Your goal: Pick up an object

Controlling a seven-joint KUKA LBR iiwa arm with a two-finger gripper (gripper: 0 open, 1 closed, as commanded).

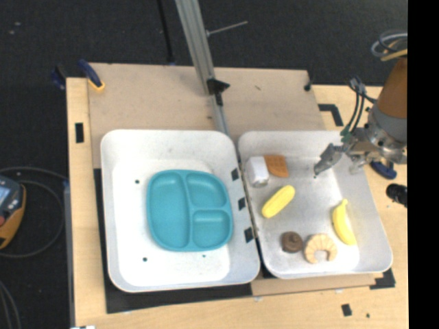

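The arm is cut off at right.

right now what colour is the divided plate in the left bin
Light blue, a turquoise shade. The divided plate shows clearly in the camera view, lying in the left bin.

Six items sit in the right bin. Far left corner: a white cup, lying just beside an orange-brown slab to its right. Nearer, in the middle, a yellow corn cob lies on a slant, far end pointing right. Over on the right, a banana lies running near to far, apart from the rest. At the near edge, a brown chocolate donut sits touching a tan pastry on its right.
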